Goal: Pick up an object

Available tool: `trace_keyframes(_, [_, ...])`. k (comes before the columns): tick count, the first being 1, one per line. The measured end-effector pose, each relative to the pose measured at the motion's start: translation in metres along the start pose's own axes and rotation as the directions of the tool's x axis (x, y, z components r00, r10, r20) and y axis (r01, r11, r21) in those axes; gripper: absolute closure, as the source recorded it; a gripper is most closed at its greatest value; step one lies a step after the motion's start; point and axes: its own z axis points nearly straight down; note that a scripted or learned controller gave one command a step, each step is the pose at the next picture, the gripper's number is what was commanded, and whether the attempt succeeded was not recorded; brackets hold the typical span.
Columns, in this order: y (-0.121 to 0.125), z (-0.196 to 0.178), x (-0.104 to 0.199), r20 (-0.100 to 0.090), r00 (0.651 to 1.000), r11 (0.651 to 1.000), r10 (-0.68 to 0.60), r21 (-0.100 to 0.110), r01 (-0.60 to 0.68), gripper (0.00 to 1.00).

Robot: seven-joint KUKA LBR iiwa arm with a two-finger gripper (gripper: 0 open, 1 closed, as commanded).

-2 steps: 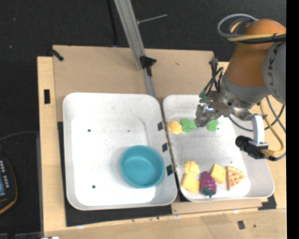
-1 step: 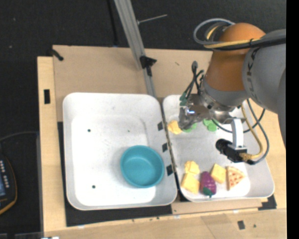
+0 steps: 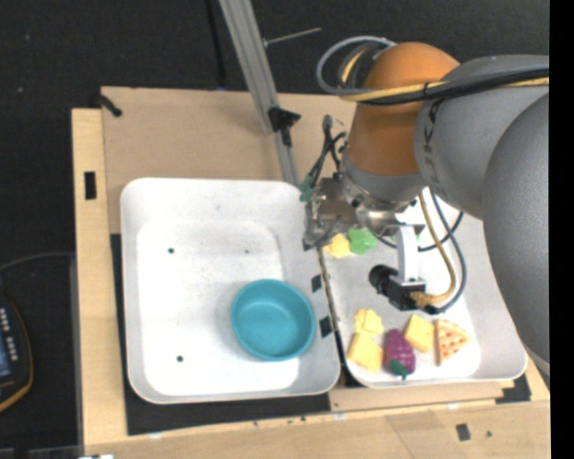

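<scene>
Toys: a small yellow piece (image 3: pixel 340 247) and a green piece (image 3: pixel 363 241) lie touching each other in the right bin (image 3: pixel 488 338), near its left wall, just under the gripper.
Gripper (image 3: pixel 333 226): low over the right bin's upper left part, right above the yellow and green pieces; whether its jaws are spread or closed cannot be told, and nothing can be made out between them.
Arm (image 3: pixel 478 142): grey, with the orange band (image 3: pixel 402 103) above the wrist, reaching in from the right and covering much of the right bin.
Other toys: at the near end of the right bin, two yellow blocks (image 3: pixel 366 338) at the left, a purple grape bunch (image 3: pixel 399 350) just beside them, a yellow wedge (image 3: pixel 419 332) and a pizza slice (image 3: pixel 449 338) further right.
Left bin (image 3: pixel 172 228): holds a blue bowl (image 3: pixel 272 318), upright, near its right wall at the near end.
Bench (image 3: pixel 172 132): brown board bearing both bins side by side.
</scene>
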Motion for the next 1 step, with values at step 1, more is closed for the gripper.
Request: trace_keyframes(1, [-0.0074, 0.0070, 0.0532, -0.001, 1.000, 1.000, 0.000, 0.002, 0.000, 1.00])
